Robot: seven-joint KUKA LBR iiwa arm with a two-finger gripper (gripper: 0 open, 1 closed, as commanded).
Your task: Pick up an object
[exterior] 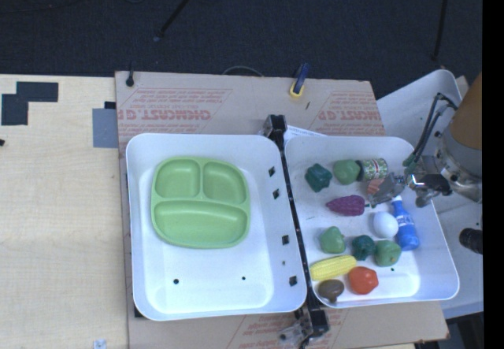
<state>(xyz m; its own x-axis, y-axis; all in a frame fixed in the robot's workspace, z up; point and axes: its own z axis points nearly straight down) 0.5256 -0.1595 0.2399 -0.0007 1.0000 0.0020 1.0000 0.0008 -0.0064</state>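
The right bin [429, 280] holds several toy foods. A teal piece [318, 176], a green piece [346, 172] and a small can [375, 168] lie along its far side. Below them are a purple piece [346, 205], a white egg [385, 224] and a blue bottle [405, 225]. Near the front lie a yellow corn cob [333, 266], a red tomato [362, 280] and a brown potato [331, 289]. My gripper [386, 190] reaches in from the right, low over the bin, just below the can and above the egg. Nothing visibly hangs from it.
The left bin [157, 292] holds a green divided plate [201, 202]. Two more green pieces [332, 240] [387, 252] and a dark teal one [363, 246] sit mid-bin on the right. The arm's grey wrist [461, 170] overhangs the right bin's right rim. A black divider [287, 213] separates the bins.
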